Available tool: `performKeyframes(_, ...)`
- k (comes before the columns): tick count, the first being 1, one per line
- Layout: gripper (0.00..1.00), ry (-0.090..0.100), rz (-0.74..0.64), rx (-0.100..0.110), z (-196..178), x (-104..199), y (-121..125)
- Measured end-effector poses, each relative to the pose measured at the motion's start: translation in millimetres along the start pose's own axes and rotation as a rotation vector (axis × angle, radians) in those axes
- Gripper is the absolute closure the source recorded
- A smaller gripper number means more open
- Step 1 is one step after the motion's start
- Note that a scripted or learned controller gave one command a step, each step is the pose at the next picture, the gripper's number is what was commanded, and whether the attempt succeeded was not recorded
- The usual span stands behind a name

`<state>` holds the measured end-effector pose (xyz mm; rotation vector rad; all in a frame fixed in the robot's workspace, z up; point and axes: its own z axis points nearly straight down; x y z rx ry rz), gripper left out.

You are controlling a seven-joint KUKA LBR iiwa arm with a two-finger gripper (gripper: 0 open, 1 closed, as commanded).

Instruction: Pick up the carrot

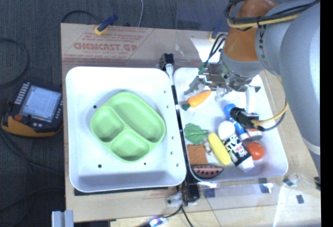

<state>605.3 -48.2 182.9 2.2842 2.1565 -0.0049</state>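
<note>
The carrot (200, 99) is orange with a small green top and lies slanted on the floor of the right bin (270, 166), near its upper left corner. My gripper (208, 89) hangs right over the carrot's thick upper end. Its grey fingers (196, 84) stand apart on either side of that end, open, and the carrot rests on the bin floor, not lifted. The wrist and orange band rise behind toward the upper right.
Below the carrot in the right bin lie a green leaf (195, 131), a yellow banana (218, 149), a brown cracker (196, 154), a watermelon slice (208, 171), a white egg (226, 129), a blue bottle (233, 112) and a red tomato (255, 150). The left bin (78, 90) holds a green divided plate (128, 125).
</note>
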Motion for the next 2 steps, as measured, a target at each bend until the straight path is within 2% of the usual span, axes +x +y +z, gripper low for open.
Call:
performKeyframes(1, 0.0, 0.001, 0.03, -0.014, 92, -53, 23)
performKeyframes(2, 1.0, -0.003, 0.027, -0.018, 81, -53, 24)
